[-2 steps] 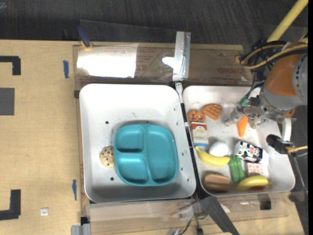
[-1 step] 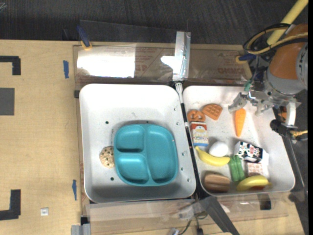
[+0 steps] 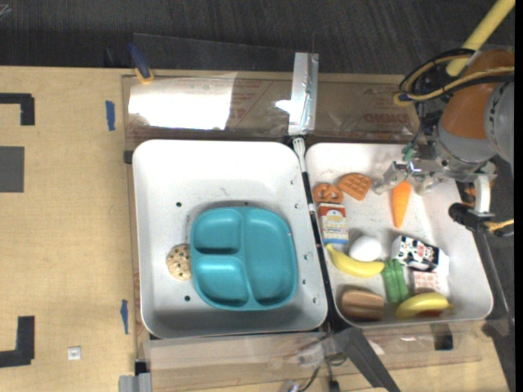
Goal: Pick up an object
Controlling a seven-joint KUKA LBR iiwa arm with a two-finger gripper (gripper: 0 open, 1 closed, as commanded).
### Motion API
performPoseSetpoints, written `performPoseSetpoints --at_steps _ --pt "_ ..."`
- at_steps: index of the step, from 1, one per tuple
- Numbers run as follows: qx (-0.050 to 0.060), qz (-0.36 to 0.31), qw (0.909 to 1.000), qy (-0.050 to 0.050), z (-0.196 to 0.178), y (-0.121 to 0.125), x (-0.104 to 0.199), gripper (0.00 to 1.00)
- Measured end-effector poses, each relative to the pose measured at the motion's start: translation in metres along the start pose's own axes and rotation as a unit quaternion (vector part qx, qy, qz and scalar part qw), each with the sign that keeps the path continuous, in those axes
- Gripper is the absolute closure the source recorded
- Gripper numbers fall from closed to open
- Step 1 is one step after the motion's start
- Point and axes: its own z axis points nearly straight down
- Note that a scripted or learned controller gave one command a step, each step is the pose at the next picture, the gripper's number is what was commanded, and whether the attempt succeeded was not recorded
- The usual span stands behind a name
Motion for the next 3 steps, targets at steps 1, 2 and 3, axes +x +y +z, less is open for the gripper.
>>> performPoseSetpoints --at_steps 1,2,3 --pt "-0.003 -0.001 1.0000 -0.003 -0.013 0.002 0.000 1.00" --pt "0.002 -0.062 0.9981 -0.001 -0.008 -0.021 0.019 1.00" --pt "-0.008 -0.087 0.9962 -0.002 -0.122 0.000 0.097 1.00"
